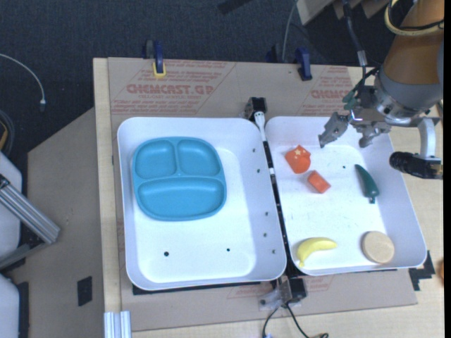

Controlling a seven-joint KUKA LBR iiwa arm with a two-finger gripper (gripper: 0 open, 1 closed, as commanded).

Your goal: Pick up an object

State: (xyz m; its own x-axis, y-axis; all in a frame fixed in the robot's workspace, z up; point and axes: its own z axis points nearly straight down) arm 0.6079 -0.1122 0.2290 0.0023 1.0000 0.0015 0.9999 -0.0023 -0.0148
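Note:
My gripper [350, 134] hangs open over the far part of the right bin [338, 263], with nothing between its two fingers. Below and left of it lie an orange-red strawberry-like piece [299, 159] and a small orange block [319, 182]. A dark green pepper-like piece [366, 182] lies toward the bin's right side, just below the gripper. Near the front edge rest a yellow banana [314, 248] and a tan round disc [378, 246].
The left bin [243, 189] holds a blue divided plate [180, 177]. A black clamp [256, 108] sits at the far end of the seam between the bins. Blue clamps [156, 53] hold the cardboard backing.

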